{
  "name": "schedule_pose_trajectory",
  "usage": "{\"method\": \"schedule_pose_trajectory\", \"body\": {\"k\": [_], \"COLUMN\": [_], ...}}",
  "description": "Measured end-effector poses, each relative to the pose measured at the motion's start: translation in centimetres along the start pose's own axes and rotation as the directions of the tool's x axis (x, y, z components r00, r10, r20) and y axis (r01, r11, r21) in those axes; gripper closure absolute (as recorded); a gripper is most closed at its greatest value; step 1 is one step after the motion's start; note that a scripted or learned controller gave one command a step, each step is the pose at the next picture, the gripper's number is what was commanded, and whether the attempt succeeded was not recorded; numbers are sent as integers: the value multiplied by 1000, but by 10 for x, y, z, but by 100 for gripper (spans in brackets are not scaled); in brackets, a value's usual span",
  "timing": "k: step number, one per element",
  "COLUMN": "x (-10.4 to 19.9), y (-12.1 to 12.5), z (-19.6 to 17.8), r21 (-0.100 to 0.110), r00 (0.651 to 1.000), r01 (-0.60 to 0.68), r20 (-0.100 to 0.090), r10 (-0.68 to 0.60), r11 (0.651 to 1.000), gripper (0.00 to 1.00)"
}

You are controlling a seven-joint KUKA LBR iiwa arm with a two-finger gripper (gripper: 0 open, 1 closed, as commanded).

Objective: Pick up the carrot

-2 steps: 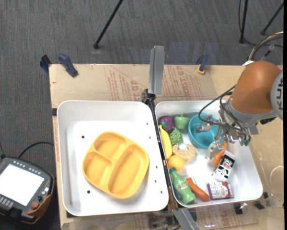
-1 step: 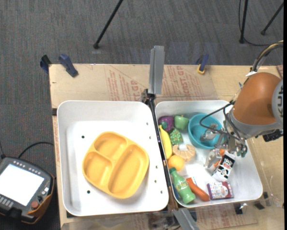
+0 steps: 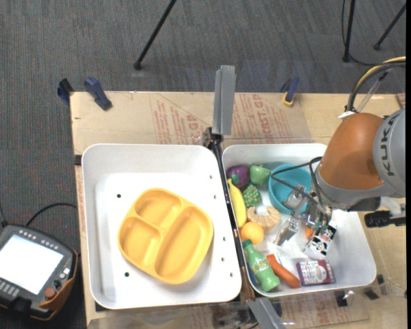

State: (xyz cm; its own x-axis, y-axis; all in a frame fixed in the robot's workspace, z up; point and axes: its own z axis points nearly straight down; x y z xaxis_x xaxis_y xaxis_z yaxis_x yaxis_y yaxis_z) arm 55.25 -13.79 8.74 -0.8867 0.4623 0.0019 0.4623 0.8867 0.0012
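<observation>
The carrot [image 3: 285,273] is a short orange piece lying slantwise near the front of the right bin [image 3: 359,252], between a green bottle [image 3: 261,265] and a purple packet [image 3: 315,273]. My gripper [image 3: 298,226] hangs over the middle of that bin, behind the carrot and apart from it. Its metal fingers [image 3: 286,233] point down and to the left, standing open with nothing between them. The grey arm with its orange band [image 3: 353,153] reaches in from the right and hides part of the bin's right side.
Around the gripper sit a blue bowl [image 3: 291,184], a beige garlic bulb [image 3: 265,216], an orange [image 3: 252,233], a banana [image 3: 237,204] and a black-and-white carton [image 3: 321,240]. A yellow divided plate [image 3: 165,234] lies in the left bin [image 3: 99,184].
</observation>
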Motion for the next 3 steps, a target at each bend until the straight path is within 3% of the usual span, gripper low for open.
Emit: {"method": "schedule_pose_trajectory", "body": {"k": [1,2,3], "x": [-3,-8,-15], "y": [1,-33,-76], "z": [-13,-91,-149], "r21": [-1,0,1], "r00": [1000,997,968], "r01": [4,78,252], "r20": [10,6,4], "r10": [-4,-78,-252], "r11": [1000,997,968], "gripper": [100,100,100]}}
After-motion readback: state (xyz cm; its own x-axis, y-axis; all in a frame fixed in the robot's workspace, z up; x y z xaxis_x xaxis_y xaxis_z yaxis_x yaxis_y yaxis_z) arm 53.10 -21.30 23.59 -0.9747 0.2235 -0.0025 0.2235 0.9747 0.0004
